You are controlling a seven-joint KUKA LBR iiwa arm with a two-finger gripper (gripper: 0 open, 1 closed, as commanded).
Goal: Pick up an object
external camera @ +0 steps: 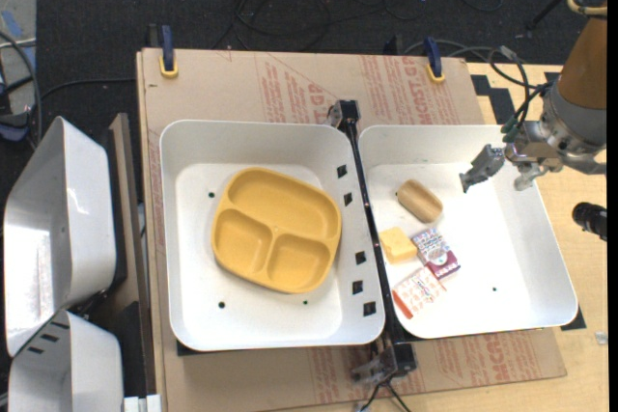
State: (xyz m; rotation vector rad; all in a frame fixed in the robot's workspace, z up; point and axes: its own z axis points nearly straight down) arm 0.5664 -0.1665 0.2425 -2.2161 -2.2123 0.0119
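Two shallow white bins side by side on the table (261, 82), parted by a dark divider (365, 207), presumably so that things can be taken from one side and dropped in the other; left bin (183, 236) holding a yellow divided plate (276, 230), lying flat and filling much of the floor; right bin (521, 256) holding the small pickable things, bunched near the divider: a tan roll-shaped piece (419, 201), just below it a yellow block (398, 244), beside that a small printed packet (435, 251), and a white and red card (417, 290) nearest the front rim; all four lying loose, close together, some perhaps touching. Reaching in from the right, pincer (504, 167) hanging over the upper right part of the right bin, apart from the cluster, pinching nothing; fingers spread or pressed together: cannot tell from this slant. Likely poised above the bin to choose a target; tan piece nearest, and clearest of its neighbours.
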